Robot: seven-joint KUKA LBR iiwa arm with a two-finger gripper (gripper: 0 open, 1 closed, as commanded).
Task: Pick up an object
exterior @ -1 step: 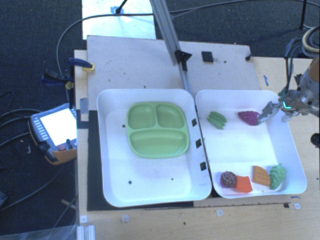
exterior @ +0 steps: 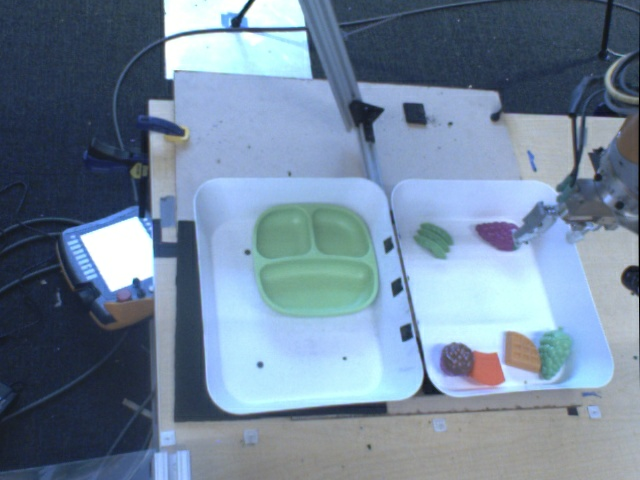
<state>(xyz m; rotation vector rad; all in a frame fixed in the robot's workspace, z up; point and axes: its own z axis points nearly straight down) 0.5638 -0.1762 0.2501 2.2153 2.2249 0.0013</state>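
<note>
Purple, bumpy grapes (exterior: 496,234) touch my gripper (exterior: 530,225); whether it's parted, I cannot tell. Left: one ridged green pod (exterior: 434,239). Below: four toy foods (exterior: 507,355).

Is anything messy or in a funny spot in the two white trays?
Nothing looks spilled or broken. The green divided plate sits slightly askew in the left white bin, with no food on it; the toy foods, like the purple grapes, all lie in the right white bin.

I read even bright light | glare on white sheet (exterior: 240,28) at 11 o'clock | shadows soft | focus slightly soft
</note>
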